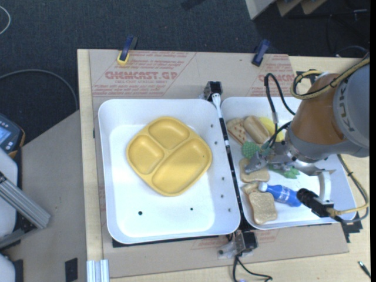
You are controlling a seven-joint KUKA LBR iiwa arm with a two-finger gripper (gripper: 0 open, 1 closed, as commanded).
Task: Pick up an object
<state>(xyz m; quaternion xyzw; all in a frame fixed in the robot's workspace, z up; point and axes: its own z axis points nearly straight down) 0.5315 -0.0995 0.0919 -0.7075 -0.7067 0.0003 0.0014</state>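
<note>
On the counter (176,69), the left bin (117,175) holds a yellow divided plate (169,155) lying flat near its middle. The right bin (346,201) carries a crowd of small things: a cracker (237,131) and a tan roll (256,128) at the far side, a green piece (251,150), a blue bottle (282,194) and a slice of bread (262,207) at the near edge. The hand (262,161) sits low among them, just beside the green piece; whether it is open or grips anything I cannot tell.
</note>
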